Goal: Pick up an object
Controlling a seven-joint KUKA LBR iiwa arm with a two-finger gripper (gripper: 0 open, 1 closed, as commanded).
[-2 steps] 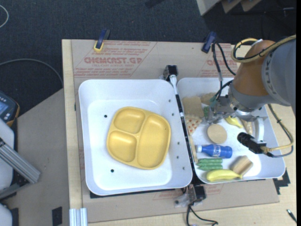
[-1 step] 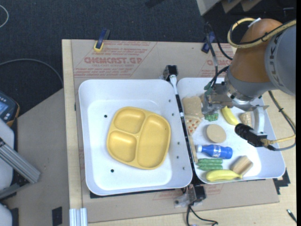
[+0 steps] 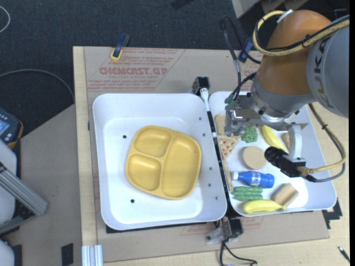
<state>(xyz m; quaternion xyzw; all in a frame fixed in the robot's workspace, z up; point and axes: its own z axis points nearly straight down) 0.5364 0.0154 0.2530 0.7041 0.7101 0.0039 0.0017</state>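
Camera view: grey two-finger gripper [image 3: 242,125] low in the right white bin [image 3: 324,195], over green toy grapes [image 3: 249,134]; jaws' state unclear; nothing lifted yet.

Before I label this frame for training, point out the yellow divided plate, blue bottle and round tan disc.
yellow divided plate [image 3: 163,162], camera view, centre ridge.
blue bottle [image 3: 256,178], camera view, body.
round tan disc [image 3: 254,158], camera view, top face.
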